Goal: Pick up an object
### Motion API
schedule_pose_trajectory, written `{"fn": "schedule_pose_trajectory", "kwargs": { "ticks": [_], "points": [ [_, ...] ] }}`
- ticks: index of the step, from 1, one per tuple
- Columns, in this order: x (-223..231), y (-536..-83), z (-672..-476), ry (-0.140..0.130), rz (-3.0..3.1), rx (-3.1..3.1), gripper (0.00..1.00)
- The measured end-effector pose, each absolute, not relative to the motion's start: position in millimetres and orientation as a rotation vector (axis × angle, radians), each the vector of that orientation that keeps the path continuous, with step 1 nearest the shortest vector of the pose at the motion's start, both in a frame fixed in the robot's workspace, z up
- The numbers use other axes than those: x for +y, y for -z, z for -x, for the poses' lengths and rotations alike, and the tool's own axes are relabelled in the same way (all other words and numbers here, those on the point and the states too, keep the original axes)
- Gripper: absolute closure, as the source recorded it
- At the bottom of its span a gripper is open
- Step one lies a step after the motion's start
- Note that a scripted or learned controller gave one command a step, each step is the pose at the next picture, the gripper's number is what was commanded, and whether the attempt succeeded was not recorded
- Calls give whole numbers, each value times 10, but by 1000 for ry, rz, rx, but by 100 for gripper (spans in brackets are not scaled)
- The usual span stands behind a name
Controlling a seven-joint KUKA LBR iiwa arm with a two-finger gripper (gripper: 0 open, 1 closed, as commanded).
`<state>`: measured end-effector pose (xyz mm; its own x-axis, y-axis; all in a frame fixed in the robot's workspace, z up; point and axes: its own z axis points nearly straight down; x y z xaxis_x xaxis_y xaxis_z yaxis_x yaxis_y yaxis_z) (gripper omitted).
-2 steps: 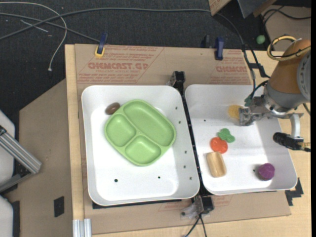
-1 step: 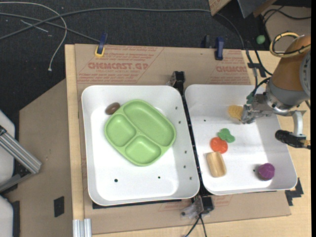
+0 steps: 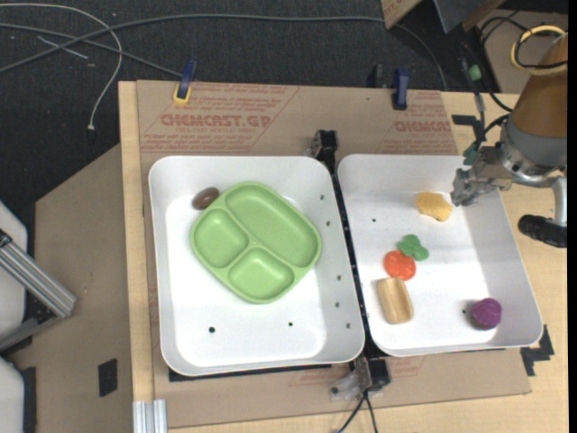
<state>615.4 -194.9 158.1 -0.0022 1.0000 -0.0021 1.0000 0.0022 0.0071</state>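
Behind bins, cardboard [image 3: 225, 115] lettering "CHEMCAST GP"

Your arm [image 3: 541, 106] comes in from the right side of the camera view, near the top corner, and you see it from above at a slant. Its orange band sits high, with the grey wrist section just below it, widening into a round collar. From that collar the wrist angles down and to the left, ending in the gripper [image 3: 467, 186], a small grey and dark block that hangs low at the arm's leftmost reach. At this size you cannot make out how its tip stands.
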Motion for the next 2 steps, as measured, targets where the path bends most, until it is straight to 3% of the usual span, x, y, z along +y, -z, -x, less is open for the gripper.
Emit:
{"fn": "schedule_pose_trajectory", "kwargs": {
  "ticks": [1,2],
  "points": [
    [-1901,-2154,-6261,-6,-2214,2219,100],
    [-1967,-2769,-6227,-5,-2215,2218,100]
  ]
}}
